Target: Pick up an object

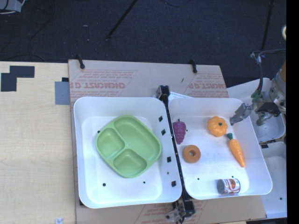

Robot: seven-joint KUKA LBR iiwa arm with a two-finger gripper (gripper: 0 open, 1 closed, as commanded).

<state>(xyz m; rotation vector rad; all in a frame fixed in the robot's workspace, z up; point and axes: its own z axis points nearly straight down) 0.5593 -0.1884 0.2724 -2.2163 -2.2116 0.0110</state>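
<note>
In the right bin [252, 183] lie a purple bunch of grapes [179, 130], an orange pumpkin [217, 126], a brown ring donut [191, 153], a carrot [236, 151] and a small can on its side [228, 186]. My gripper [251, 116] reaches in at the bin's upper right rim, just right of the pumpkin and above the carrot. Its fingers [239, 114] are spread open, with nothing between them.
The left bin [86, 181] holds a green divided plate [128, 145]. A black clamp strip [169, 139] runs between the two bins. Cardboard lies under the bins, and the wooden bench top extends to the left.
</note>
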